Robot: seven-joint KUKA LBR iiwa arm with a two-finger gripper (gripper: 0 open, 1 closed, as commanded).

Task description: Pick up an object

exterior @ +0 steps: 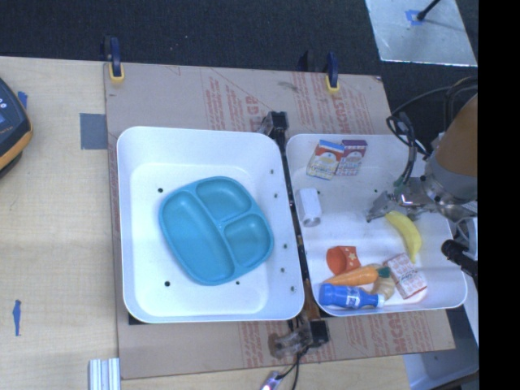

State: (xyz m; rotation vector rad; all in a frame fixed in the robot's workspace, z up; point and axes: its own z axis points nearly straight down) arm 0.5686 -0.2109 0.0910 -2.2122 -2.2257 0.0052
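The right bin (370,149) holds several small items. A yellow banana (408,235) lies near its right side. My gripper (397,209) hangs just above the banana's upper end, and its grey fingers (377,212) look spread open with nothing between them. Toward the bin's front are a red piece (343,258), an orange carrot (355,276), a blue bottle (348,298) and a red-and-white packet (406,275). A white cylinder (309,205) lies by the left wall, and a printed carton (335,158) sits at the back.
The left bin (138,149) holds a blue divided plate (215,230). Black cables (404,124) loop behind the arm (459,149) at the right. A yellow-edged device (10,128) sits at the bench's far left.
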